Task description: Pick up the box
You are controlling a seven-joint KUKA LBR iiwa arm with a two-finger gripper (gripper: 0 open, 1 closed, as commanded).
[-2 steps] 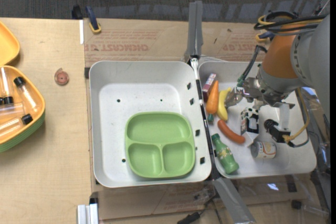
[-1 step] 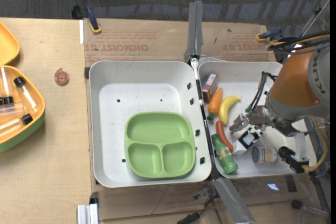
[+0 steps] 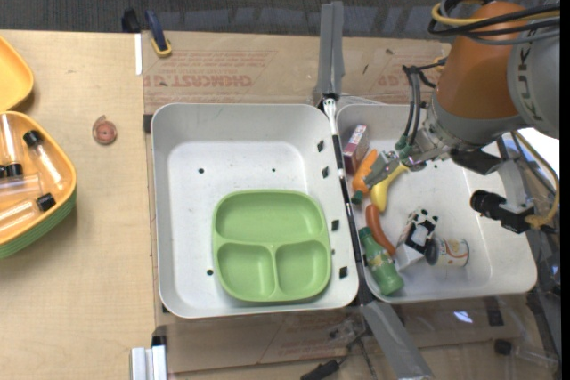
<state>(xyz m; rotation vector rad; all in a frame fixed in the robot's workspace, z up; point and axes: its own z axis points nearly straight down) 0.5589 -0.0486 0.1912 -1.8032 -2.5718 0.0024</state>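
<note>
Checking in from the remote desk. The arm is hanging over the right bin (image 3: 499,280), with the gripper (image 3: 389,165) low over the clutter along the bin's left wall. I'd call this the approach step: nothing is lifted yet as far as I can see. The jaws are too small and tangled with stuff under them, so I honestly can't tell if they're spread or pressed together.

The box (image 3: 356,141) I'm after is the little pink/maroon one standing against the left wall of the right bin, near the far corner. It's just up and left of the gripper, close but apart from it by my read. Its long axis looks to run roughly away from the camera, along the divider between the bins, with the near end pointing down toward an orange item (image 3: 364,166) that sits just beside it.

Right under the gripper is a yellow banana-shaped toy (image 3: 386,183), so if the arm drops straight down here I'd bet it grabs that instead. My guess is the next move needs a shift toward the wall and the far corner, with the jaws turned to close across the box's short sides. Tight spot, since the wall is right there.

The green divided plate (image 3: 272,246) in the left bin (image 3: 178,191) isn't involved.
</note>
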